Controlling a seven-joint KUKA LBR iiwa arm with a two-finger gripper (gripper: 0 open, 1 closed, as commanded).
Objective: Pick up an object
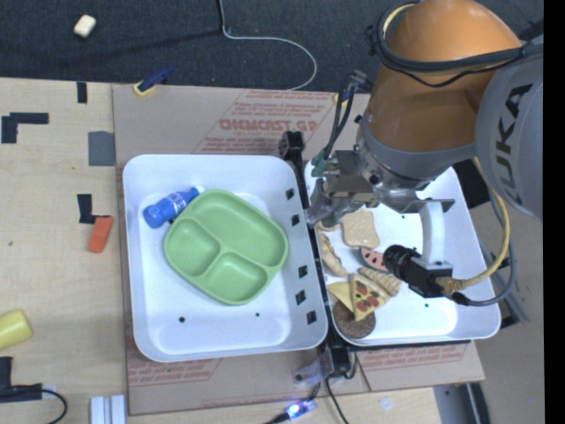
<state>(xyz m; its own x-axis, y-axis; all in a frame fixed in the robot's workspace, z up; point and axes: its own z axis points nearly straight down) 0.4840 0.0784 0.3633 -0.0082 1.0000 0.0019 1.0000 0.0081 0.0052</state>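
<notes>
Gripper (340, 203) low in right bin (468, 323), toast slice (360, 230) just beside

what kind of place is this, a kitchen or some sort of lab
Most likely a robotics lab bench, not a kitchen: a grey and orange arm reaches over two white bins, which hold toy food like a pizza slice and a green divided plate, set on cardboard.
</notes>
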